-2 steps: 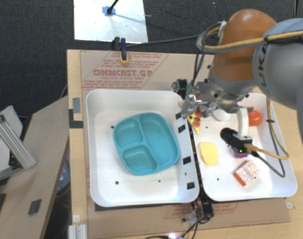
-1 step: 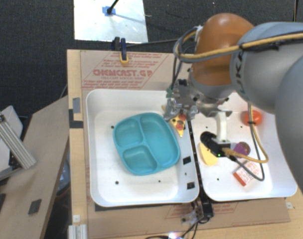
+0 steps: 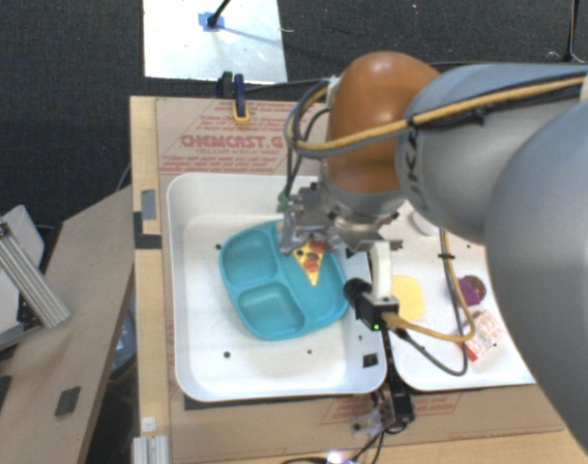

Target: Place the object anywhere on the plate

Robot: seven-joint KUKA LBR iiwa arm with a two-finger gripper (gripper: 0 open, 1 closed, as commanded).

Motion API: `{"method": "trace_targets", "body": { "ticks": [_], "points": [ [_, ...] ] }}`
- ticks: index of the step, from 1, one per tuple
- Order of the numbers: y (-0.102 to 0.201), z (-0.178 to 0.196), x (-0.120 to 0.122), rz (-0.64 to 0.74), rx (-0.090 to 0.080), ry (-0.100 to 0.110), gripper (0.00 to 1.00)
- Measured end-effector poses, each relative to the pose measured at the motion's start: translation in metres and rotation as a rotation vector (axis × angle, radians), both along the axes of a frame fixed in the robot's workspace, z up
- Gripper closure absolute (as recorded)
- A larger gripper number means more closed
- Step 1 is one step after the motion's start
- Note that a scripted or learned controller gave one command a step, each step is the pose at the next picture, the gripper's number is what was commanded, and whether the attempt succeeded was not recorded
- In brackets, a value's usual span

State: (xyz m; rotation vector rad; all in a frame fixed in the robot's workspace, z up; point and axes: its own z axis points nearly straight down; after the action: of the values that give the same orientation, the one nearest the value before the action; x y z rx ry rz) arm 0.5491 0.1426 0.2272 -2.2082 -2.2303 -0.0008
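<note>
Nearest the camera, the grey arm (image 3: 507,153) fills the right side of the view, with cables running along it and its orange band (image 3: 371,114) sitting above the wrist.

Below the arm, the right bin (image 3: 439,370) holds a flat yellow piece (image 3: 407,296), a purple round item (image 3: 470,287) and a small red-and-white packet (image 3: 485,336). The yellow piece lies near the divide between the bins; the purple item and the packet lie further right, close to each other. A black cable loops over this bin's floor.

The left bin (image 3: 207,356) holds a blue plate (image 3: 265,298) with three compartments, lying at a slant across the bin floor.

The gripper (image 3: 308,243) hangs over the right-hand edge of the plate. Directly beneath it is a pizza slice (image 3: 311,261), yellow with red spots, its tip pointing toward the camera. The slice lies over the right part of the plate; whether it rests on the plate or hangs just above it cannot be told. Whether the gripper grasps the slice cannot be told either, since the wrist hides that part.

Behind the bins, a cardboard sheet (image 3: 226,138) with red lettering covers the bench, with a yellow-and-blue clamp (image 3: 238,100) at its far edge. Beyond that, a white sheet (image 3: 212,27) lies on the dark floor.
</note>
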Motion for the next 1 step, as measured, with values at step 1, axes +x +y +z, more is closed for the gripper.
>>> {"method": "trace_targets", "body": {
  "ticks": [1],
  "points": [
    [0.0409, -0.0009, -0.015, -0.001, -0.001, -0.001, 1.0]
  ]
}}
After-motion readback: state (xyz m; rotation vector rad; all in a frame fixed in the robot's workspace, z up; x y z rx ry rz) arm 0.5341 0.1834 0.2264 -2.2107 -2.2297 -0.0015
